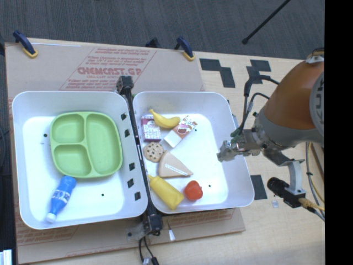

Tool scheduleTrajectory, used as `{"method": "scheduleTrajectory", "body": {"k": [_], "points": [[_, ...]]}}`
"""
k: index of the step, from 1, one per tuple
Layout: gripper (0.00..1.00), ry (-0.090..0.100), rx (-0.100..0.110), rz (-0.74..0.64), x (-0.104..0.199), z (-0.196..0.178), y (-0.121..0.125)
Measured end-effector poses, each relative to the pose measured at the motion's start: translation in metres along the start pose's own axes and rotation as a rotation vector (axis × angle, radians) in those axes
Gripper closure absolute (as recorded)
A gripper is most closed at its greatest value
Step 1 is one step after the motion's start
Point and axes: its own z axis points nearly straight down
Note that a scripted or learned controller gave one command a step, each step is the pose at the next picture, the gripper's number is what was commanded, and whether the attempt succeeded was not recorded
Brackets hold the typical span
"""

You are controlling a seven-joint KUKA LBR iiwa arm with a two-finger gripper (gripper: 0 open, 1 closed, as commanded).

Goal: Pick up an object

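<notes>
The right bin [216, 105] holds a banana [162, 119], a pink packet [148, 128], a small white and red packet [186, 126], a white block [172, 139], a cookie [153, 150], a sandwich wedge [175, 167], a yellow bottle [164, 191] and a red tomato [193, 190]. My gripper [227, 151] hangs over that bin's right rim, to the right of all the items and touching none. Nothing shows between its fingers.
The left bin [22, 164] carries a green divided plate [86, 143] and a blue bottle [59, 196]. A black divider [131, 142] joins the two bins. A cardboard sheet [105, 65] lies behind them. Blue clamps [185, 47] sit at the bench's far edge.
</notes>
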Motion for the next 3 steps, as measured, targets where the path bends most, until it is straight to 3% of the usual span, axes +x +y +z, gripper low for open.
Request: {"method": "scheduleTrajectory", "body": {"k": [1, 2, 3], "points": [[1.00, -0.001, 0.001, 0.000, -0.009, 0.033, 0.054], [1.00, 0.000, -0.001, 0.001, -0.019, 0.052, 0.132], [0.00, -0.001, -0.001, 0.000, -0.019, 0.051, 0.132]]}}
